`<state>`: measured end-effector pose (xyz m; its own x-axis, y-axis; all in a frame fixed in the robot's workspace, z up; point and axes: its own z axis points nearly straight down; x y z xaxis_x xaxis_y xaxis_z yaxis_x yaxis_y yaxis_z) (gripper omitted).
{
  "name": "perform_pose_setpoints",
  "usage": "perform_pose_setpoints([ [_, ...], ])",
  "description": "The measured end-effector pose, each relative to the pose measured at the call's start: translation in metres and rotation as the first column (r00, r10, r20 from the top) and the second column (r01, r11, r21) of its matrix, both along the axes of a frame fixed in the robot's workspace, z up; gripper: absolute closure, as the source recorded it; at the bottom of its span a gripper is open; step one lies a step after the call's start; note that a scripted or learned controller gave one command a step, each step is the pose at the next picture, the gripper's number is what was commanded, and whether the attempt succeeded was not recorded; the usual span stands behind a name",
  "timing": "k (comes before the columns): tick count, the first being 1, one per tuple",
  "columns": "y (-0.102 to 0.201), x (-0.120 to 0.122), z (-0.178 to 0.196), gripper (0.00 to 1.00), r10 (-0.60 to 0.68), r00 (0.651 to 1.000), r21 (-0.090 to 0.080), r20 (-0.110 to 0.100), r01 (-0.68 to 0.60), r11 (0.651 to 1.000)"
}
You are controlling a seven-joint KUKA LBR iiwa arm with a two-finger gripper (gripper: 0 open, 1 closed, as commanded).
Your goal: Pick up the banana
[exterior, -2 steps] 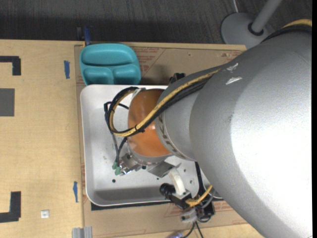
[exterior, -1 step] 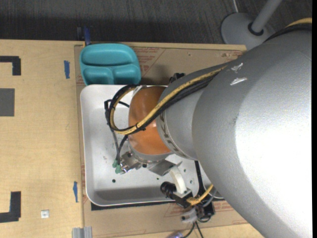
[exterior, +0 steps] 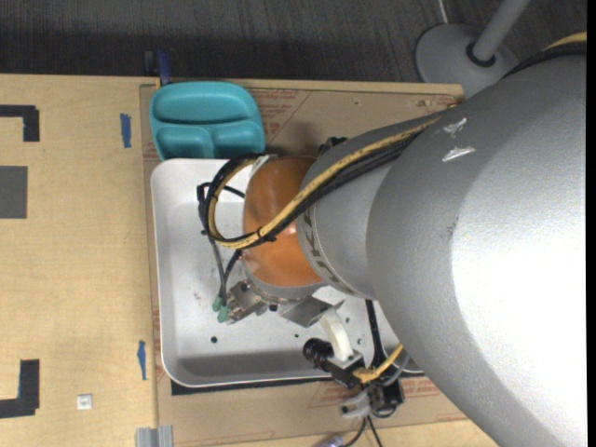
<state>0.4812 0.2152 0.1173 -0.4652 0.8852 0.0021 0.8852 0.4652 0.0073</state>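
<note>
The arm [exterior: 447, 231] reaches from the right over the white bin [exterior: 177, 277] on the worktop [exterior: 74, 250]. Its tool is hidden under the orange band [exterior: 275, 226], so its state cannot be told. A teal tray [exterior: 207, 119] sits at the bin's far edge.

Arm [exterior: 484, 250]: grey shell, smooth, satin sheen, looks like painted metal. Orange band [exterior: 275, 222]: glossy, smooth. Cables [exterior: 279, 214] along arm: black and yellow sheathing, rubbery or plastic, slight shine. White bin [exterior: 177, 277]: smooth plastic, semi-gloss, few dark specks and scuffs on floor. Teal tray [exterior: 207, 119]: moulded plastic, smooth, soft sheen. Bench top [exterior: 74, 250]: tan cardboard-like sheet, matt, black and blue tape patches. Floor beyond [exterior: 233, 12]: dark carpet, rough weave. Round stand base [exterior: 452, 54]: grey, matt, smooth.
</note>
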Motion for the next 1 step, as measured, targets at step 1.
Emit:
perform_pose_setpoints([
  [1,0.0003,0.0004,0.0097,1.00,-0.001,1.000,0.001,0.001,0.001,1.000],
])
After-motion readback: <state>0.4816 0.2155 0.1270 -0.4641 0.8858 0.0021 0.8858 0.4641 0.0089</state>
